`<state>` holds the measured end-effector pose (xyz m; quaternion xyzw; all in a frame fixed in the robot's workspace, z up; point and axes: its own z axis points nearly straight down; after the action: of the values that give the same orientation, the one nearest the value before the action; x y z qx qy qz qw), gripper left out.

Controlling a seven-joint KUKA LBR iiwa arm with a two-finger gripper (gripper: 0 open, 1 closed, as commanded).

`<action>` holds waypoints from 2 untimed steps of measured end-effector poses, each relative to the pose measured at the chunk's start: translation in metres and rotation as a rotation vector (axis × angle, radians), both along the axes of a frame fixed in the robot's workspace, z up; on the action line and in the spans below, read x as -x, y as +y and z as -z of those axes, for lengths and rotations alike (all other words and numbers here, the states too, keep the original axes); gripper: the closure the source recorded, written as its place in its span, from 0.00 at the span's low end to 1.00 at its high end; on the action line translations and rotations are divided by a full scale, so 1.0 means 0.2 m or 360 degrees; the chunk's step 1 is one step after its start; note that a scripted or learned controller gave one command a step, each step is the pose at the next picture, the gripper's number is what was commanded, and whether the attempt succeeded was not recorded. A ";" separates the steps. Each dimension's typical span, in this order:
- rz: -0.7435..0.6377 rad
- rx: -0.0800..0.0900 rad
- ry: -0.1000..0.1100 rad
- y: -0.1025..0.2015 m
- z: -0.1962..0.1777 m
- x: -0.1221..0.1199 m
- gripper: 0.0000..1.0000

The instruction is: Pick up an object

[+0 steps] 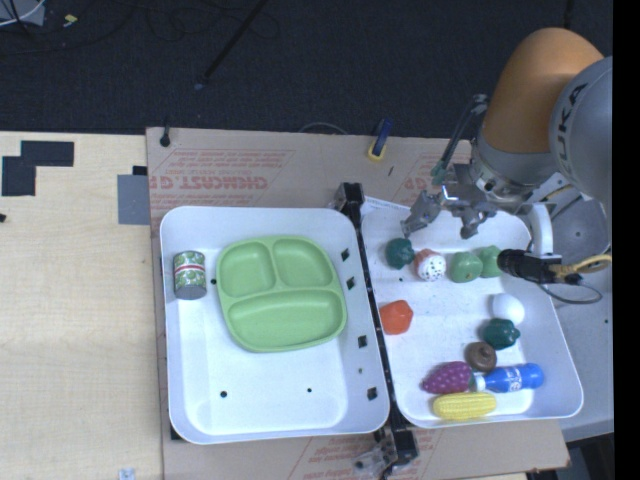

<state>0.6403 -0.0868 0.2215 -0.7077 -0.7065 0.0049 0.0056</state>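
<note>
**While Hovering Over a Crowded Bin, Spread Wide and Holding Nothing**

Though poised above the far end of the right bin (572, 393), carrying nothing as yet: gripper (447, 220) with fingers apart and no toy between them, hung from the grey arm (590, 118) reaching in from the right.

Lying just below and nearest for the taking: a dark green round toy (400, 253), a spotted white ball (431, 266) touching or nearly touching it, and a light green toy (465, 266) just beside the ball. Scattered further along the same bin: an orange-red toy (397, 316), a plain white ball (507, 308), a bunch of purple toy grapes (447, 377), a blue and white bottle (510, 377) and a yellow corn cob (464, 405). Resting in the left bin (200, 408), well apart from the action: a green divided plate (282, 293) and a small can (188, 274).

Judged the chief hazard from here: crowding. Easy to come down astride two neighbours at once and pinch neither cleanly. Easy, too, to nudge a round toy sideways on contact and send it rolling clear before closing. Also possible: striking the bin's back wall on descent, given a start so close to that edge, or closing too high and grazing only the top of a toy.
</note>
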 end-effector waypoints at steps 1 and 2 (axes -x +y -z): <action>-0.0003 0.0001 -0.0020 0.00 -0.04 -0.01 0.00; -0.0005 -0.0001 -0.0011 0.03 0.26 0.03 0.00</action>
<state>0.6346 -0.0799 0.1690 -0.7065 -0.7077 0.0024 0.0034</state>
